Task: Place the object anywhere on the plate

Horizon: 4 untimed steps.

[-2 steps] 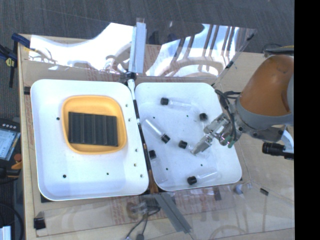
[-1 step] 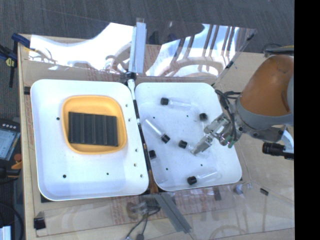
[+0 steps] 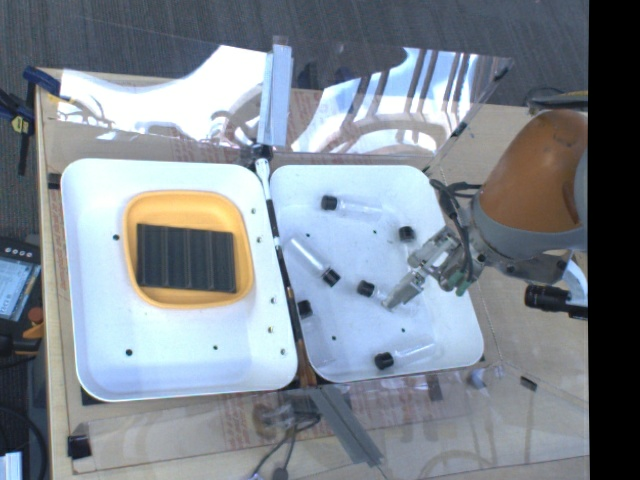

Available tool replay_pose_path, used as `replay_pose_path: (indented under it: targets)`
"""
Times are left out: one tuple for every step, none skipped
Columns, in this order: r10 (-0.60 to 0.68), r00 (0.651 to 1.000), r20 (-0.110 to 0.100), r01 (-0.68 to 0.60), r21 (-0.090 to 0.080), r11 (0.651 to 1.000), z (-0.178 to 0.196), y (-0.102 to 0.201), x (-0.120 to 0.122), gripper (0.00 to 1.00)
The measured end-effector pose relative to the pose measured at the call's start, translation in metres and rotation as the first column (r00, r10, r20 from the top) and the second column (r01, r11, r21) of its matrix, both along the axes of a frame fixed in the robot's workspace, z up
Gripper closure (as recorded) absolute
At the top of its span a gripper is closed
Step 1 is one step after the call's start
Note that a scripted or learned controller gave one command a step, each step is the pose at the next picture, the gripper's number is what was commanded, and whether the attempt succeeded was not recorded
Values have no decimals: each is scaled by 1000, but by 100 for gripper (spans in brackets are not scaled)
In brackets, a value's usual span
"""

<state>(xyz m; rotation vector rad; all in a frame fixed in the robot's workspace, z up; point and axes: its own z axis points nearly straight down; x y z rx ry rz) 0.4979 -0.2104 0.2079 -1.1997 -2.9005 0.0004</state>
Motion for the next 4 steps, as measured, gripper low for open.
replay_pose_path:
  targets:
    - [0, 1000, 0, 0, 0, 1000, 0, 0, 0, 0]
    - [308, 952, 0, -308, 1, 952, 10, 60, -21, 0]
    - [306, 952, 0, -306, 1, 952, 10, 60, -21, 0]
    - [306, 952, 0, -306, 1, 952, 10, 60, -21, 0]
